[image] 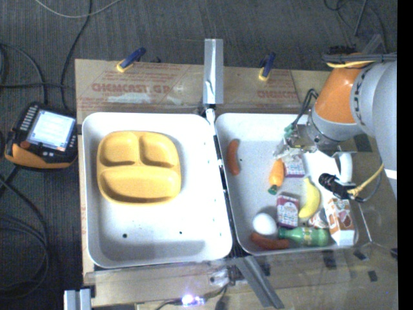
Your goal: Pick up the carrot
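Carrot (277,174) lies tilted in the right bin (253,134), just beside a small carton (295,166) and near the banana (310,199); claw (292,141) hovers close above-right, finger state cannot be told; recommend descent straddling the carrot's narrow width, clear of the carton.

Robotics lab, clamped bench (161,86), teach pendant (45,134) on carpet, loose cables (77,18)

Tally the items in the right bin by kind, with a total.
Sausages: 2
Carrot: 1
Banana: 1
Egg: 1
Green bottle: 1
Cartons: 3
Total: 9
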Available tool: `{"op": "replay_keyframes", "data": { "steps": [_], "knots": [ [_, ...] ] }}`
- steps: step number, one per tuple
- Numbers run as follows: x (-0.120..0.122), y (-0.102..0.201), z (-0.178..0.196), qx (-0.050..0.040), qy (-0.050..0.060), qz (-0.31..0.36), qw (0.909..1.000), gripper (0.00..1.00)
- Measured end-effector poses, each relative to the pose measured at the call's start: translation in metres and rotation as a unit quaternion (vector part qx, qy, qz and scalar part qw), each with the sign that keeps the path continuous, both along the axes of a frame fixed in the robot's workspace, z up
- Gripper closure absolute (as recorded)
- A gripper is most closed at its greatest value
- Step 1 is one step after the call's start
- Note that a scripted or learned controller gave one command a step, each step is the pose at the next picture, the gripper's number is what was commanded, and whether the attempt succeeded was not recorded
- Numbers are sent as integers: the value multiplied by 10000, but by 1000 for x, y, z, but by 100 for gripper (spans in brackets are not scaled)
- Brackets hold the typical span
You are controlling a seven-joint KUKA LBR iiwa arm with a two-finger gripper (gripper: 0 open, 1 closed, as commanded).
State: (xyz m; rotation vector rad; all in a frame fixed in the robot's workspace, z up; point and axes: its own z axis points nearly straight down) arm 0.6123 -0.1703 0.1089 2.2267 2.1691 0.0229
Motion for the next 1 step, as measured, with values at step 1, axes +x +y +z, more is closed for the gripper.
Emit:
{"op": "replay_keyframes", "data": {
  "steps": [1],
  "knots": [
    [-47, 40, 81, 78, 177, -779, 9968, 100]
  ]
}}
